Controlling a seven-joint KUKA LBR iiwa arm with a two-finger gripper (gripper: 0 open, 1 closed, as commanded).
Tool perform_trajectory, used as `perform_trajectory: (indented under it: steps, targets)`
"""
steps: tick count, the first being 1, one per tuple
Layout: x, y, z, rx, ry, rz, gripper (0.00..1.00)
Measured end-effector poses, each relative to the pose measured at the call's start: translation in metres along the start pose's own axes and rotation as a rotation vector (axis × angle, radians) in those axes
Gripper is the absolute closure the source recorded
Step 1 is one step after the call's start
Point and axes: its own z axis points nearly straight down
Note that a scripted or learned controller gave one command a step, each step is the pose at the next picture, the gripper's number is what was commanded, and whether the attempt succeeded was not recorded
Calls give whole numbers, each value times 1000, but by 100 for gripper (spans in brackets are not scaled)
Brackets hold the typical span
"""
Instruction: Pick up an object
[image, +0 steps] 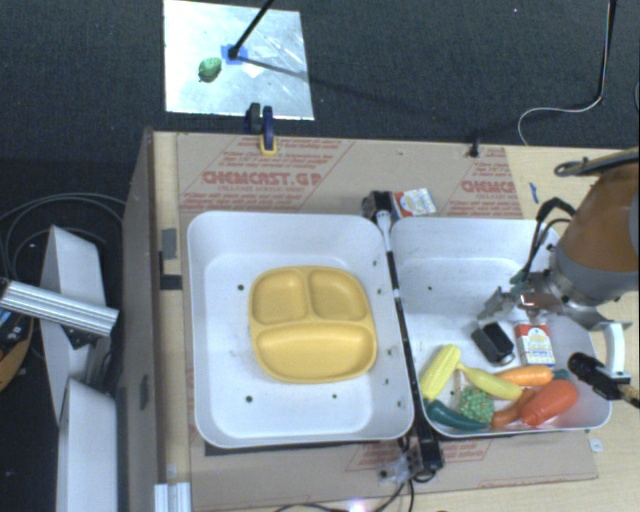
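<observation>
Cardboard covers the table; toy food crowds the right bin by a black block. End effector just above it, finger state unclear; clutter could spoil a grasp.

Glossy yellow plastic plate sits in smooth white plastic bin.

Two bins side by side on the bench: left bin, right bin. Divided plate sits in the middle of the left bin. Right bin's items cluster at its near edge: corn leftmost, banana right of it, broccoli in front of the banana, carrot further right. Small carton behind the carrot, block just left of the carton.
</observation>
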Motion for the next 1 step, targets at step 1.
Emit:
perform_trajectory:
  steps: [1]
  targets:
    - [-22,-54,37,-13,-5,-1,0]
